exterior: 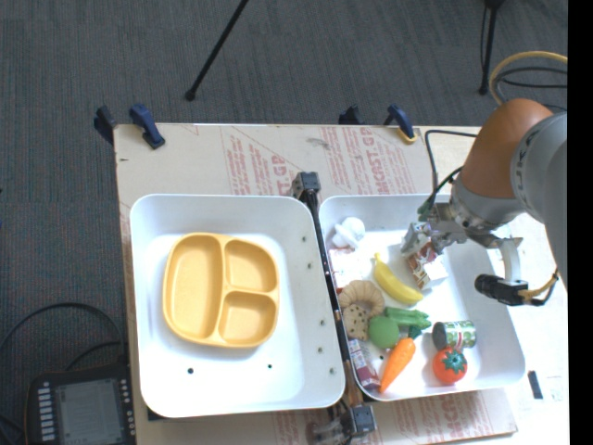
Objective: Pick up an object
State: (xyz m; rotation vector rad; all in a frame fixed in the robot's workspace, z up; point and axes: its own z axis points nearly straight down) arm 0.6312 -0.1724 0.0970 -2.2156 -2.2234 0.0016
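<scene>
Two white bins are seen on the counter (232, 160). One yellow three-part tray (220, 288) lies in the left bin (148, 378), with open floor left around it. The right bin (505, 364) is crowded along its left wall: one banana (397, 283), one carrot (397, 362), one tomato (449, 365), one can (455, 335), one green item (384, 328), one cookie (359, 297). The gripper (428, 245) is set low near the far right corner, over a small carton (424, 267); how far it is open cannot be told.

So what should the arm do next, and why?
Probably lift the pincer slightly to test its grip. It sits low in the right bin on a small red-and-white packet beside the banana, but whether it holds the packet can't be told.
</scene>
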